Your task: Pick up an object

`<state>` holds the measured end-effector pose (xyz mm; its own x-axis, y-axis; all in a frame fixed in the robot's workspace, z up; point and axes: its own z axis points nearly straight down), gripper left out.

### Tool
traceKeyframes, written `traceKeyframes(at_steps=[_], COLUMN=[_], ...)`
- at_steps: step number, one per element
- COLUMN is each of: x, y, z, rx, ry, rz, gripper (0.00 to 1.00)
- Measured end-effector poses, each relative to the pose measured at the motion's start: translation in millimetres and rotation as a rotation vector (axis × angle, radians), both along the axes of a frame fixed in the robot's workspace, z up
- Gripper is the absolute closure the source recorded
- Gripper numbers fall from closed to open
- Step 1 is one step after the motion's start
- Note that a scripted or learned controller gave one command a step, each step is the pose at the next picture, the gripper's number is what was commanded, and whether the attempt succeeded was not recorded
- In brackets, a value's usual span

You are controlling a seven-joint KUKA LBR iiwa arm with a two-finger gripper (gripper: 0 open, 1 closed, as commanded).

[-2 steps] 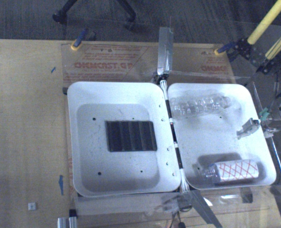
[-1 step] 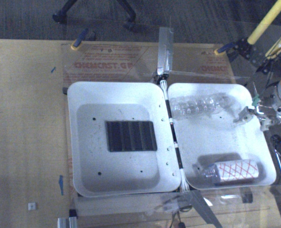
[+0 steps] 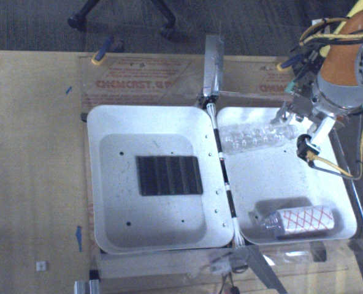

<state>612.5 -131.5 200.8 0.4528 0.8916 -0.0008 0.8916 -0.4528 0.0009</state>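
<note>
A clear ridged plastic bottle lies on its side across the far part of the right bin. My gripper is at that bottle's right end, over the bin's far right corner, and looks to be touching it. A second bottle with a red-and-white checked label lies on its side near the right bin's front edge. A black ribbed rectangular block rests flat in the middle of the left bin.
The grey arm with its orange band reaches in from the upper right, and a yellow cable trails over the right bin's right rim. A metal divider post stands behind the gap between the bins.
</note>
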Motion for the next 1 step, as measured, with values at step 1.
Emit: traceKeyframes(at_steps=[1], x=[-25.0], y=[-33.0], z=[25.9], rx=[0.001], ry=[0.002], rz=[0.175], gripper=[0.00])
